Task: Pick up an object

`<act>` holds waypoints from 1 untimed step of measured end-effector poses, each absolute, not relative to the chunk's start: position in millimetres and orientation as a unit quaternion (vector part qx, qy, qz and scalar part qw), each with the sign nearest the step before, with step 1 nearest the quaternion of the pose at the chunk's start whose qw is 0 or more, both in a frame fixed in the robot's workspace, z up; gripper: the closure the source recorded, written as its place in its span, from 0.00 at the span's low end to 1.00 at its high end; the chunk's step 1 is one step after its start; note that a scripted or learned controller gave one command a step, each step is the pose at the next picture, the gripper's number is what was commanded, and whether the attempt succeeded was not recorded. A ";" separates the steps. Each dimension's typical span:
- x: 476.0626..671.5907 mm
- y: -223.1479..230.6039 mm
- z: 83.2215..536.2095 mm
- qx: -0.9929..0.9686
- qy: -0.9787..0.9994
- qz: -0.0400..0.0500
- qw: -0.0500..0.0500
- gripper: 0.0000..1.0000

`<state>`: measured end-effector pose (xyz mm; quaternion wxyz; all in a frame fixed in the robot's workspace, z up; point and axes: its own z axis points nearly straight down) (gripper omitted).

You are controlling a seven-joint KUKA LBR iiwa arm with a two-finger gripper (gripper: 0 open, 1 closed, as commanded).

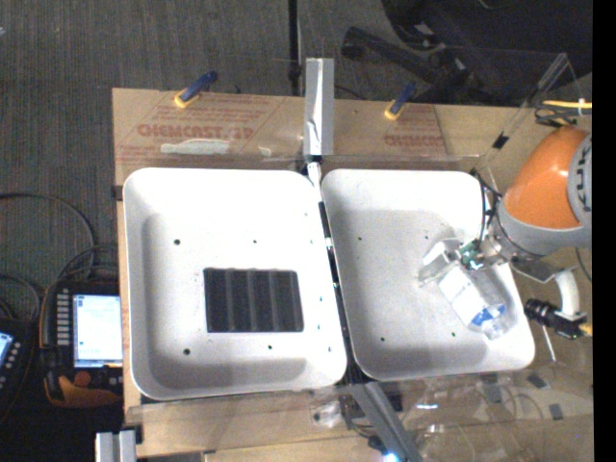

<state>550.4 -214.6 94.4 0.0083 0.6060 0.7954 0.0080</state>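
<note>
A: Two shallow white bins (154,258) were counted; one dark ribbed rectangular tray (253,299) lay in the left.

B: One clear plastic bottle (478,303) was noted in the right bin, gripper (469,258) above it; jaw state undetermined.

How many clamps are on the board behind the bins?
2: one blue-handled clamp behind the left bin, another clamp behind the right bin. Others may be hidden.
</note>
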 end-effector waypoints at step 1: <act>551.7 -211.7 103.3 0.605 0.796 0.010 0.008 1.00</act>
